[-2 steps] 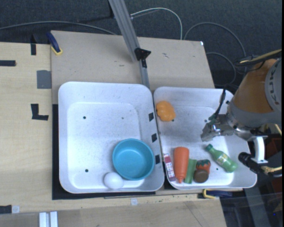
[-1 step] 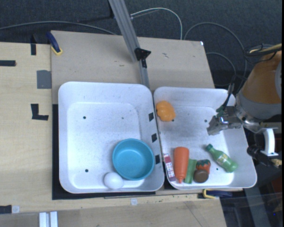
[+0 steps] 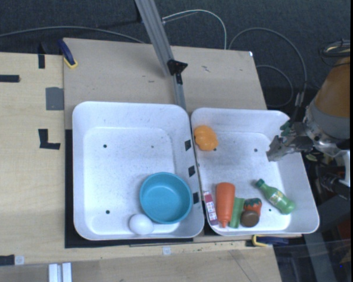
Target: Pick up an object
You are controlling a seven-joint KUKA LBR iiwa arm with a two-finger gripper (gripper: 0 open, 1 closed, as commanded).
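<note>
Looking down on a wooden table (image 3: 135, 69) carrying a left bin (image 3: 123, 151) and a right bin (image 3: 241, 140), touching along their inner rims. Reaching in from the right with the grey arm (image 3: 335, 107), and hanging the gripper (image 3: 280, 145) over the right-hand part of the right bin, near its far right corner. Not being able to tell whether the gripper is released or clenched; seeing nothing gripped in it. Finding an orange lump (image 3: 206, 138) in the right bin's far left corner, close against the rim and well apart from the gripper. Finding a green bottle (image 3: 276, 196) lying tilted towards the near right side of the same bin, nearer the camera than the gripper and apart from it. Noting a carrot (image 3: 225, 203) lying along the near side, with a small red and white packet (image 3: 210, 208) just beside it on the left and a green piece (image 3: 237, 211) and a brown and red piece (image 3: 250, 212) packed against it on the right. Spotting a blue bowl (image 3: 165, 197) standing upright in the left bin's near right part, with a white ball (image 3: 140, 222) touching its near left edge. Passing a grey pole (image 3: 156, 28) slanting down towards the far rims of the bins.
</note>
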